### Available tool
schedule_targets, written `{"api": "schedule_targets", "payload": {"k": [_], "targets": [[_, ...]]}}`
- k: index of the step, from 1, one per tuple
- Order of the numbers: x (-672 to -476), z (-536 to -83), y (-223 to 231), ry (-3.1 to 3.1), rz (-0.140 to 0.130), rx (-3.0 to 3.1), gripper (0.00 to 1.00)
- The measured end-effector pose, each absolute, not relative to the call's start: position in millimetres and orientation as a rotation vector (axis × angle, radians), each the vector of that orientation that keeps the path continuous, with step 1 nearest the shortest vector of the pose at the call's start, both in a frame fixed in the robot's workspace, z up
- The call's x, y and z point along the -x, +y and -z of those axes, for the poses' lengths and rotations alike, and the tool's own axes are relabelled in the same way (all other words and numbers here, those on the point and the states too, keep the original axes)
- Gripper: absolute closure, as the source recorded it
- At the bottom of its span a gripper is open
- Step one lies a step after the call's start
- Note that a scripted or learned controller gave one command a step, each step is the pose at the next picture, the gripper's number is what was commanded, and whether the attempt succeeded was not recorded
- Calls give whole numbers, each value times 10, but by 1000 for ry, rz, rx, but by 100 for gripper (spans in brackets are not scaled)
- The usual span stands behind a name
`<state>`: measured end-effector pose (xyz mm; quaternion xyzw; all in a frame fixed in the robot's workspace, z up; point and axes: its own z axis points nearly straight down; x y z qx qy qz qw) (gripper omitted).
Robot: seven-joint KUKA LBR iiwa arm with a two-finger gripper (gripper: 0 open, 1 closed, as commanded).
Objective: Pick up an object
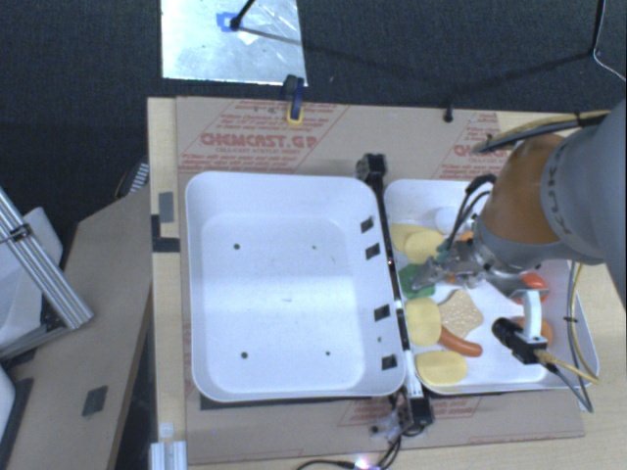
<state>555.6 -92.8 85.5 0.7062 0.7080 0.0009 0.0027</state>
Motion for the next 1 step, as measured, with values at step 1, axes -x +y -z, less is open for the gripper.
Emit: {"api": "schedule_targets", "payload": {"k": [1], "targets": [[-6141,-863,-997,2223,-6,-2211,0]]}}
